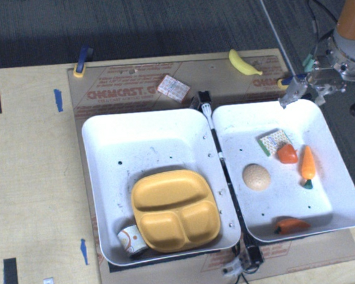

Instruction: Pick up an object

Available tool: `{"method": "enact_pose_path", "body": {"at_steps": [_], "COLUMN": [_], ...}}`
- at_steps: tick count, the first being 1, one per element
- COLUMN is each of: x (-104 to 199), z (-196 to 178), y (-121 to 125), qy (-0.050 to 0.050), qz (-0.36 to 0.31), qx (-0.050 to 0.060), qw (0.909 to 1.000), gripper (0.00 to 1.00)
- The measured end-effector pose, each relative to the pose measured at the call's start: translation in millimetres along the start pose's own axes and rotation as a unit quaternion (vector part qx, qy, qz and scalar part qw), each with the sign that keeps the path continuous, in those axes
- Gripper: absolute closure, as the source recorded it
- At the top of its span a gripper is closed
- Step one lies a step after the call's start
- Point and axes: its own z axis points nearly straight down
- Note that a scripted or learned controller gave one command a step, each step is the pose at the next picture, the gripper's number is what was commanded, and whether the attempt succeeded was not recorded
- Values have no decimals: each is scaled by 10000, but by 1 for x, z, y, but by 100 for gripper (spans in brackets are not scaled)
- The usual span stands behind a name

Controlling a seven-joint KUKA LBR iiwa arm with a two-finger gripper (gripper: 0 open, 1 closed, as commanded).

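Note:
The right bin holds a beige egg-shaped ball, a small red piece, an orange carrot, a green-and-white packet and a red pepper near its front wall. In the left bin lie a yellow divided tray and a small white cup beside it. My gripper hangs over the far right corner of the right bin, above and apart from all the objects. Nothing is seen in it.
A yellow banana and a patterned packet lie on the board behind the bins. A blue clamp sits at the board's far left corner. The grey arm with its orange band comes in at top right.

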Motion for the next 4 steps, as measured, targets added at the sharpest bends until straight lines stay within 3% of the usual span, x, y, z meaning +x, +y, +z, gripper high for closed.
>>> {"method": "enact_pose_path", "body": {"at_steps": [1,2,3,4], "x": [-12,42,63,66], "z": [148,176,176,176], "y": [-32,-83,-155,-156], "qy": [-2,-2,4,-3], "qz": [5,2,7,12], "qx": [1,-6,-5,-16], "qw": [10000,10000,10000,10000], "gripper": [0,0,0,0]}}
